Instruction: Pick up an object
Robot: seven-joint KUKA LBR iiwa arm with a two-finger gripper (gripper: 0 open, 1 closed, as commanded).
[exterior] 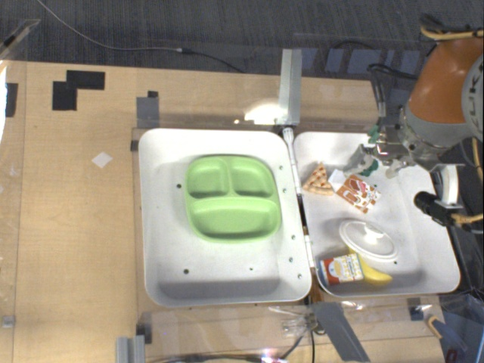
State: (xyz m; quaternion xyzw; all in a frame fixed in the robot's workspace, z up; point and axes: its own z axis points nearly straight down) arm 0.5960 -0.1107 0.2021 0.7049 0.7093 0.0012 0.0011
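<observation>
The right bin [431,225] holds several objects. A tan waffle-like wedge [318,180] lies near its left wall, with a red and white packet [358,192] beside it. Further forward sits a white round lid [368,240], and at the front edge a yellow banana [376,275] lies against a small red and yellow carton [342,268]. My gripper [368,159] hangs low over the back of this bin, just above and right of the packet, with the orange-banded arm [446,89] behind it. A small teal piece shows at its tip.
The left bin [162,225] holds a green divided plate [231,197]. A metal divider post [290,89] stands between the bins at the back. A black cable end [432,205] juts over the right bin's right side. Wooden bench lies to the left.
</observation>
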